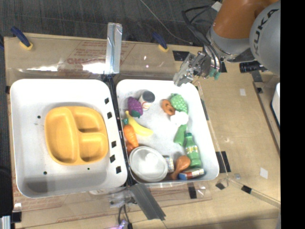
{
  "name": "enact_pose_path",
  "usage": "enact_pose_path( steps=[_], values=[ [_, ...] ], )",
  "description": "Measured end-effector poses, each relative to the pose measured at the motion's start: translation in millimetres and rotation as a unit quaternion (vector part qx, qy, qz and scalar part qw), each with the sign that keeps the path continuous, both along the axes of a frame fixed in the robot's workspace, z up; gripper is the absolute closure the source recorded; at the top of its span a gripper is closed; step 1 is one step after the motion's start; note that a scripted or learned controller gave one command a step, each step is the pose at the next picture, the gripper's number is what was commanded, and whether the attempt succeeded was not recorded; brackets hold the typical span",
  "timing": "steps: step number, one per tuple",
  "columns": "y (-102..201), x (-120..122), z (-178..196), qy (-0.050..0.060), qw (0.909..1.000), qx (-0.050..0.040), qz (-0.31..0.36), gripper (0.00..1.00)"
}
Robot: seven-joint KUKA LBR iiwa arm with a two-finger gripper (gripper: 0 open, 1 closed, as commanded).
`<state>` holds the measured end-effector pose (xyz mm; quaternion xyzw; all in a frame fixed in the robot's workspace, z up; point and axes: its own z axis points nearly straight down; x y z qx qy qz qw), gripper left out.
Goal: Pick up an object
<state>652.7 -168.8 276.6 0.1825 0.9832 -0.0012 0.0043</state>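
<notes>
Yellow tray [76,133], purple grapes [135,106]

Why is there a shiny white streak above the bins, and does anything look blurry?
In the camera view, that streak is light glaring off the clear plastic sheet behind the left bin; the silver tape strip shines too. The gripper looks a little smeared, while the yellow tray is sharp.

Bright even light, glare on plastic sheet [95,63], pic slightly soft
</notes>
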Motion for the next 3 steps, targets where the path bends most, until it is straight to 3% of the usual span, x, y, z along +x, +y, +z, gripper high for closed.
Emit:
enact_pose_path(
  steps=[1, 2, 3],
  values=[
    [-33, -23, -93, 0.006, 0.9684, 0.0017, 0.249, 1.00],
    [-15, -21, 3, -0.001, 0.9802, -0.0020, 0.198, 1.00],
    [-40, 5, -52, 0.003, 0.9628, 0.0002, 0.270, 1.00]
  ],
)
